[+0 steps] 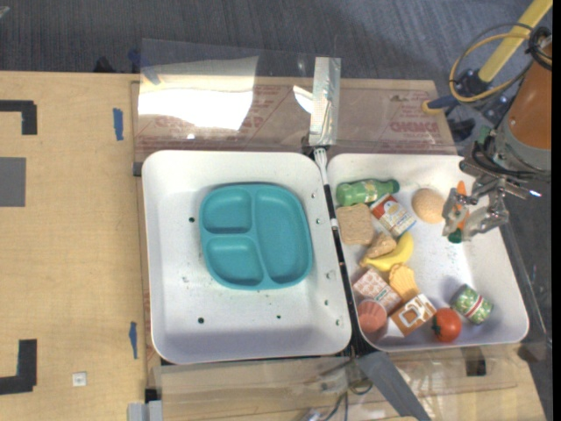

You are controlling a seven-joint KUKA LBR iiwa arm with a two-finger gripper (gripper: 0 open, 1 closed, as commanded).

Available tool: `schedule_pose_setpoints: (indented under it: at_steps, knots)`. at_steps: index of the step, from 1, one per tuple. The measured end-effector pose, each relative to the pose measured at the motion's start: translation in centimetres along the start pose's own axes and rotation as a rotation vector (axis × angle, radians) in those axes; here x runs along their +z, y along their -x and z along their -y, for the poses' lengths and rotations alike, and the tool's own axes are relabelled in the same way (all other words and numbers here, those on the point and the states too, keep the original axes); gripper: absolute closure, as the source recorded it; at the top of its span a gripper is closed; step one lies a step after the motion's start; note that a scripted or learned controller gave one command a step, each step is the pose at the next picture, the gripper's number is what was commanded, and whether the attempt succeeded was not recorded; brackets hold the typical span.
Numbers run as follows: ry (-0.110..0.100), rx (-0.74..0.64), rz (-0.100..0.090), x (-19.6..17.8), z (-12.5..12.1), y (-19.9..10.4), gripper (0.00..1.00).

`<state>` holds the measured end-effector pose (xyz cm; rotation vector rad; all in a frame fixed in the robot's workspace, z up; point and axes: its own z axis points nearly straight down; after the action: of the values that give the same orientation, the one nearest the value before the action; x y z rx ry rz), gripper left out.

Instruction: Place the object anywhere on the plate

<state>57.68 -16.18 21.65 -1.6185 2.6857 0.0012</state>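
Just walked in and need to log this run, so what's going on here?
A robot arm reaching in from the right has its gripper over the right bin, near a tan bun. That bin holds a pile of toy food: a green bottle, a banana, a tomato and more. The teal divided plate sits in the left bin with nothing on it, so no object has been placed yet.
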Motion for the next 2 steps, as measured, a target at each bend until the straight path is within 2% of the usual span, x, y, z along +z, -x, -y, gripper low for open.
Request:
schedule_pose_setpoints:
  at_steps: [1,2]
  knots:
    - [-0.004,-0.075,0.004,-2.1,-0.8,8.9,1.0]
    - [0.0,-0.082,0.005,-1.1,-3.0,17.5,1.0]
